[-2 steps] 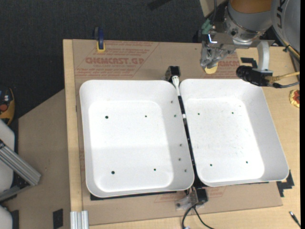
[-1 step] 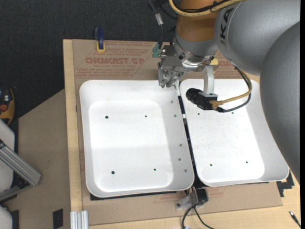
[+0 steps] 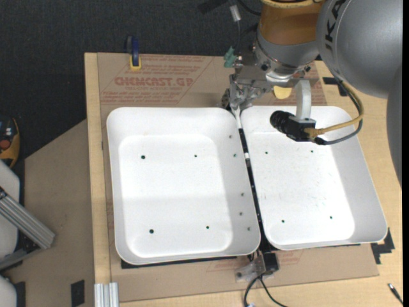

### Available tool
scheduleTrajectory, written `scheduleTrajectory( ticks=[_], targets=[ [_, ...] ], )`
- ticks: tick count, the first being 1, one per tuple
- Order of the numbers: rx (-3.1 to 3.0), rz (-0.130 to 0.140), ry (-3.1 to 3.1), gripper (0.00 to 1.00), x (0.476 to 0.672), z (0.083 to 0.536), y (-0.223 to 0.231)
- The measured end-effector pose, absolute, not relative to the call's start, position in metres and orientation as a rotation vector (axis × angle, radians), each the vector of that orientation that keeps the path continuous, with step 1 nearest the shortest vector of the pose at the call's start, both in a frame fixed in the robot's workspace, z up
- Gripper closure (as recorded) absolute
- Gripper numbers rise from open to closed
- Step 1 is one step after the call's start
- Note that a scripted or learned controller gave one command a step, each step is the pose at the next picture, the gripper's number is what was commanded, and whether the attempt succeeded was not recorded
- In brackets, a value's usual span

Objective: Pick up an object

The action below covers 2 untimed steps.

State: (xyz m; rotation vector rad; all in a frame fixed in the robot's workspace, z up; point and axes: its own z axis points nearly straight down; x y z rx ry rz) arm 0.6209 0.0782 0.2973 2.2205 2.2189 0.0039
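Two white bins are set side by side on a brown board printed with red lettering: the left bin and the right bin, their inner rims touching along the middle. The arm, grey with an orange band, is seen reaching in from the upper right. The gripper is placed low at the far end of the seam between the bins; whether it is spread or closed cannot be told. No object to pick up can be made out. A black cable fitting hangs over the right bin. A blue and yellow clamp is fixed at the board's far edge
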Motion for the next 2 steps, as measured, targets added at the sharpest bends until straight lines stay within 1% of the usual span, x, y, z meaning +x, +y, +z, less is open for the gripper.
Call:
scheduleTrajectory(
  ticks=[1, 2],
  targets=[
    [2.216, 0.005, 2.224, 1.00, 0.654, 0.240, 0.142],
    [2.221, 0.006, 2.217, 1.00, 0.652, 0.292, 0.105]
  ],
)
